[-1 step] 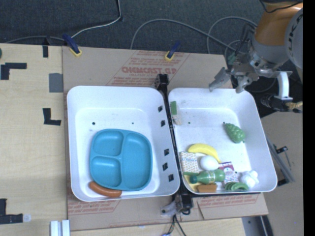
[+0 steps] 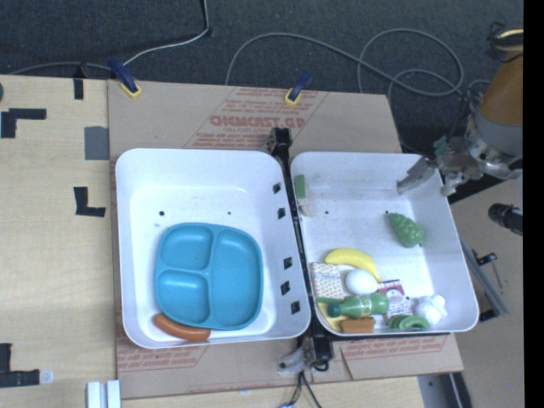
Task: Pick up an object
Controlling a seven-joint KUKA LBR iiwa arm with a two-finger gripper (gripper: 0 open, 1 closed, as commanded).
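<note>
While jaws (image 2: 422, 177) hover, green toy (image 2: 405, 229) lies in right bin (image 2: 357, 172)

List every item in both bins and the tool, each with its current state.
Blue divided plate: flat in left bin.
Sausage: lying against the plate's near edge.
Green pinecone-like toy: alone, right bin.
Banana: lying, touching the egg.
White egg: in the pile.
Green bottle: on its side.
Tool: above right bin's far edge, holding nothing.
</note>
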